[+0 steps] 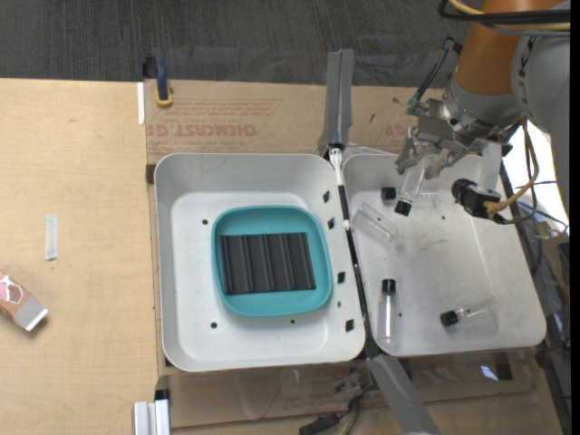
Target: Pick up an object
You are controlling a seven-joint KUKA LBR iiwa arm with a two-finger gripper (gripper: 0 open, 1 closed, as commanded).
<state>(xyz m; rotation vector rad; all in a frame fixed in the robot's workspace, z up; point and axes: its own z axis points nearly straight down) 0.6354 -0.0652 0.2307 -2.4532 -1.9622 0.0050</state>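
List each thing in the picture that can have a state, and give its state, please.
Gripper: low over the far end of the right bin, a vial at its tips.
Vial at gripper: tilted, black cap down.
Vial near divider: lying flat, capped.
Vial at right: lying flat, capped.
Teal tray: flat in the left bin.

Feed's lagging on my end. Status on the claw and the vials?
Claw over right bin's far edge. Capped vial right below it, grip unconfirmed. Two more vials loose near the front. Teal tray sits in left bin.
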